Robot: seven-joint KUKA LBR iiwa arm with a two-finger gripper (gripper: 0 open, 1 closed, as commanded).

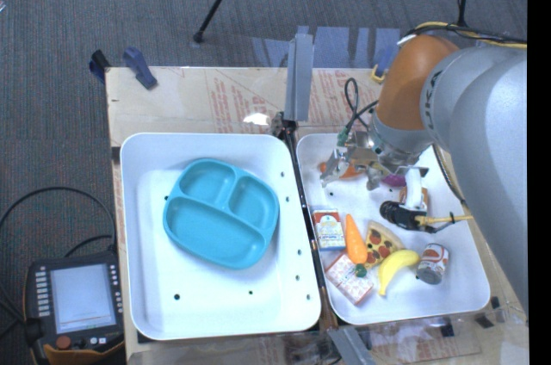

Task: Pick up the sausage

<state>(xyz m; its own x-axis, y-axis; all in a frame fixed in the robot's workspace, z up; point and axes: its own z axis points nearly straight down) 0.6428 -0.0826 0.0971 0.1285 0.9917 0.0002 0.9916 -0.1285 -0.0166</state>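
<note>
The sausage (346, 173) appears to be the reddish-brown piece in the far left part of the right bin (465, 290), close to the wall shared with the left bin (146, 290). The pincer (355, 165) sits directly over it, so the sausage lies just beneath and slightly to the near left of the tool, not off to one side. What shows of the sausage runs roughly left to right across the bin. Much of it is covered by the tool, so its exact length and tilt are hard to read.

Whether the pincer is open, closed or gripping the sausage cannot be told from this angle.

The arm (486, 131) reaches in from the right, with its orange band (413, 88) above the wrist and the wrist bent down steeply toward the bin floor. My judgement is that the task is at the grasp itself: little sideways travel is needed, and what matters is lining up across the sausage's short width.

The other things lie nearer and well apart from that spot: a carrot (355, 239), a pizza slice (385, 241), a banana (396, 267) and a can (433, 262). The left bin holds a blue divided plate (222, 213). Both bins stand on the worktop (198, 96).
</note>
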